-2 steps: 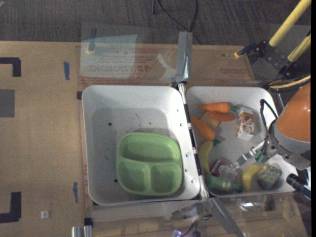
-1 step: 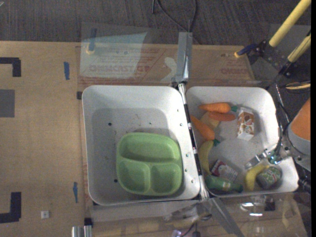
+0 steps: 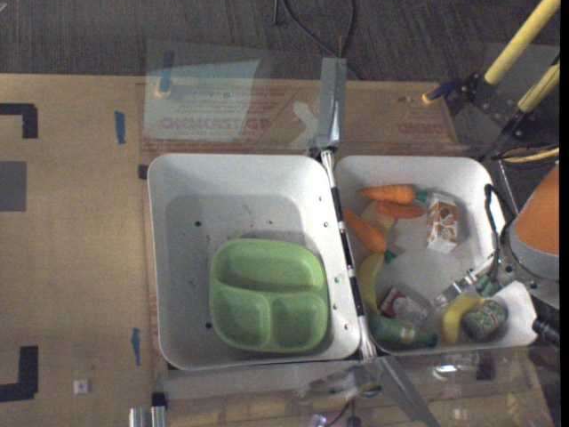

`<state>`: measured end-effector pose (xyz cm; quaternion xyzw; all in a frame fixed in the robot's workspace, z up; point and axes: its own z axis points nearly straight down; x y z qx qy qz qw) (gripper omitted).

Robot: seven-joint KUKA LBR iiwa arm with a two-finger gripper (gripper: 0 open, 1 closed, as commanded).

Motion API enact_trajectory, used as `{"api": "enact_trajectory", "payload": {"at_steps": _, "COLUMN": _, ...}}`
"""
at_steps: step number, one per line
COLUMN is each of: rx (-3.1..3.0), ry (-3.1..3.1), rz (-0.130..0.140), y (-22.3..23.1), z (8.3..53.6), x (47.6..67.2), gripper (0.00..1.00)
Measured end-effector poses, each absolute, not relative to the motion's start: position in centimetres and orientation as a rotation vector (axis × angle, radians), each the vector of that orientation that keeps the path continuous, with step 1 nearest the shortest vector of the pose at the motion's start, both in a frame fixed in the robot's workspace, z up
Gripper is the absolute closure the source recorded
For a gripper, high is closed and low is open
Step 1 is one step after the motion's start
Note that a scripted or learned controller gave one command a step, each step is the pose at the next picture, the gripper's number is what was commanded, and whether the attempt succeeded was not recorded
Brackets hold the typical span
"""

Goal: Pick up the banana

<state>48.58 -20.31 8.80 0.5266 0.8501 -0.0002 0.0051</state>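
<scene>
A white left bin (image 3: 169, 238) holds a green divided plate (image 3: 267, 294), well apart from the task. In the right bin (image 3: 404, 167), a longer yellow piece (image 3: 368, 279) lies against the left wall, with three carrots (image 3: 387, 194) above it. Along the near wall lie a dark green item (image 3: 402, 334) and a red-and-white packet (image 3: 405, 305). A small carton (image 3: 442, 222) sits near the middle. The banana (image 3: 455, 317), short, curved and yellow, lies in the near right corner, between the packet and a round grey-green tin (image 3: 485, 319) that touches or nearly touches it. It looks like a light, stiff toy with a smooth, likely slippery skin. A grasp across its middle, where it is narrowest, seems safest. The tin and the near wall crowd it, so room to close around it is tight. The gripper (image 3: 466, 285) hangs just above the banana; whether it is open or closed cannot be told. The grey arm (image 3: 538, 256) comes in from the right.
</scene>
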Motion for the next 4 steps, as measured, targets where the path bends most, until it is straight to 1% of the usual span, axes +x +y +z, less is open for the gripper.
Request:
{"api": "enact_trajectory", "payload": {"at_steps": 1, "rx": 1.352, "ry": 2.824, "rz": 0.0, "y": -22.3, "z": 8.8, "x": 55.2, "gripper": 0.0}}
{"api": "enact_trajectory", "payload": {"at_steps": 2, "rx": 1.083, "ry": 2.938, "rz": 0.001, "y": -19.1, "z": 8.8, "x": 48.9, "gripper": 0.0}}
{"api": "enact_trajectory", "payload": {"at_steps": 3, "rx": 1.07, "ry": 2.94, "rz": 0.001, "y": -19.1, "z": 8.9, "x": 48.7, "gripper": 0.0}}
{"api": "enact_trajectory", "payload": {"at_steps": 4, "rx": 0.92, "ry": 2.998, "rz": 0.0, "y": -18.9, "z": 16.3, "x": 48.2, "gripper": 0.0}}
